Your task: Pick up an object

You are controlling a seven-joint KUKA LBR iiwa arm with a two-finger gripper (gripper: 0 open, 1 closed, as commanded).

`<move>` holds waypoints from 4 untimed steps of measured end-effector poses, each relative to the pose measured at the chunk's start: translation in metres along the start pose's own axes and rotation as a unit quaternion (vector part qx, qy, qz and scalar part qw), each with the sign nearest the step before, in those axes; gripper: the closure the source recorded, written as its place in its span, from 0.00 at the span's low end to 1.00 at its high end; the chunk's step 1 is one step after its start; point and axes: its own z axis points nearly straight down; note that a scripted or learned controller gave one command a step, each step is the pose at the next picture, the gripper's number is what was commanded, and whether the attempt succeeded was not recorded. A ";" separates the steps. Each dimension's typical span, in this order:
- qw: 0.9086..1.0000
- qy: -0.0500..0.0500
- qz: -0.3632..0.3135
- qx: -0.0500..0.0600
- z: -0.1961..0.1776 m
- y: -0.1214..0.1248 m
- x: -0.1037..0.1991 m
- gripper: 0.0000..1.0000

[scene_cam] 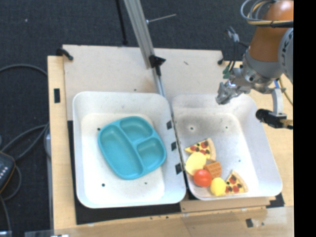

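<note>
A pale wooden bench (108,68) is seen from above at a slant, set on a dark carpeted floor (59,19) that fills the upper left of the frame. Black cables (19,132) are trailed across the floor along the left edge. A grey metal post (140,28) is raised from the bench near the upper middle and leans toward the top of the frame.

Two shallow white bins are placed side by side on the bench. In the left bin (89,107), a teal divided tray (132,146) with three compartments is laid flat near the middle. The floor of the right bin (256,147) is marked with grey scuffing in its upper half.

The toy foods are gathered in the lower left part of the right bin: a pizza slice (202,147), a yellow piece (196,162) just below it, an orange-brown block (214,169), a red tomato (202,177), a yellow round piece (217,186) and a second pizza slice (236,182). They are packed close together, several of them touching.

The gripper (223,98) is held over the upper rim of the right bin, in the upper right of the frame, well apart from the toy foods. Nothing is seen between its fingers; whether they are spread or pressed together cannot be told.
</note>
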 end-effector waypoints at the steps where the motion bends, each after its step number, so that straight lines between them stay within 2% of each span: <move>1: 1.000 0.001 0.000 0.001 -0.029 0.001 -0.002 1.00; 4: 1.000 0.002 -0.002 0.004 -0.037 -0.021 0.140 1.00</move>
